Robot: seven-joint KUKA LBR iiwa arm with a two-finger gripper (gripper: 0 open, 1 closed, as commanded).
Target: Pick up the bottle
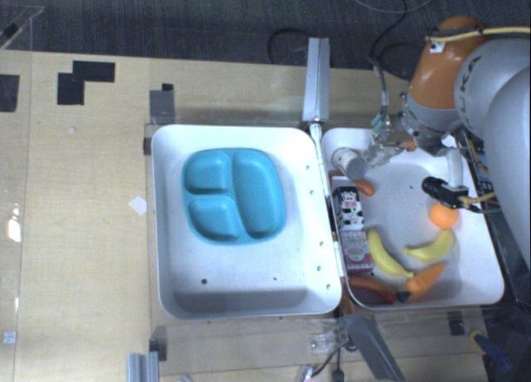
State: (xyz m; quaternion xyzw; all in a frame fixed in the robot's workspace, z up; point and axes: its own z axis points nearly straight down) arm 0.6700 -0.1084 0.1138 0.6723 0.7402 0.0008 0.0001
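Camera view — one bottle (351, 208), two bananas (388, 257)

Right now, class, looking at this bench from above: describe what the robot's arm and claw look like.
The arm is bulky, rounded and pale grey, with a glossy orange band above the wrist. Below that band sits a small metallic grey claw of thin parts. A pale cable runs along the top of the arm.

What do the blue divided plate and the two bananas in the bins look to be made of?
The blue divided plate looks like moulded plastic: uniform turquoise, soft sheen, rounded compartment edges. The two bananas are probably plastic toy fruit: even, spotless yellow with a smooth surface, though real fruit can't be ruled out at this resolution.
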